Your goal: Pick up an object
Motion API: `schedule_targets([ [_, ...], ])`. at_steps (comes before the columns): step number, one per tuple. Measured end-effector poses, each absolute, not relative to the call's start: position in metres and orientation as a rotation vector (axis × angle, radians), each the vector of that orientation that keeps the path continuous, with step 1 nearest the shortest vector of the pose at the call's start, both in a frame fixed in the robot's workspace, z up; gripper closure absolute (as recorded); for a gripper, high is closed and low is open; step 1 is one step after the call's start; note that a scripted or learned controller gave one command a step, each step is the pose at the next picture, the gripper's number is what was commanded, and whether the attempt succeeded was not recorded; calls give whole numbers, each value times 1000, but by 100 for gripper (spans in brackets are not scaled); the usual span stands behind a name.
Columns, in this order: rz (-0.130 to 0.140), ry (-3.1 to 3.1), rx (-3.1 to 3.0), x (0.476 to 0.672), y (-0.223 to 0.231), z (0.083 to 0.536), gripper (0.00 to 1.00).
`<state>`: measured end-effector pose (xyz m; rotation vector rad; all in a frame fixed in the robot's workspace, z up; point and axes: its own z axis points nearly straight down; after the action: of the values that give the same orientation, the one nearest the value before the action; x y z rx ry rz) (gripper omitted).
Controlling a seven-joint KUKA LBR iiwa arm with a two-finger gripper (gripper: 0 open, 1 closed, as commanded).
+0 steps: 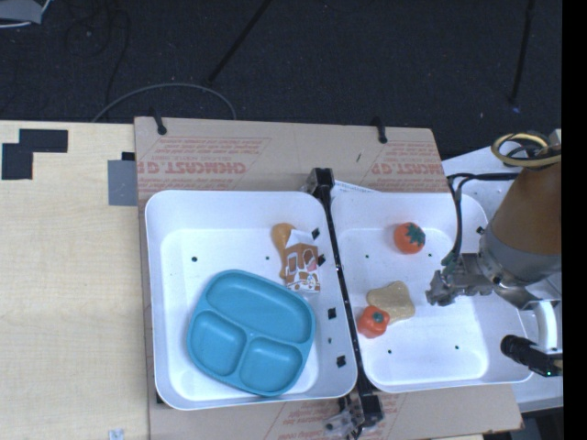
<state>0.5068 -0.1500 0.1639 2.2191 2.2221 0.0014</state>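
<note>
In the right bin (431, 365) lie an orange-red tomato-like toy (409, 236) at the back, a beige bread-shaped piece (392, 299) in the middle, and a small red-orange toy (372, 321) touching the beige piece's front left. My gripper (443, 289) hangs low over the right bin, just right of the beige piece and apart from it. Nothing shows between its tips.
The left bin (170, 246) holds a blue divided plate (249, 331), a tan-orange piece (282, 236) and a small patterned packet (302, 269) near the divider. A black clamp strip (332, 273) runs between the bins. The arm's body (532, 227) overhangs the right bin's right edge.
</note>
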Motion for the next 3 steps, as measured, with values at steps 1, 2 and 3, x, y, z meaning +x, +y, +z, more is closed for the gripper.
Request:
schedule_targets([
  [1, 1, 2222, 2220, 498, -152, 211, 100],
  [2, 3, 2221, 2218, 499, -153, 263, 100],
  [3, -2, 2230, 2220, 518, -101, 248, 100],
])
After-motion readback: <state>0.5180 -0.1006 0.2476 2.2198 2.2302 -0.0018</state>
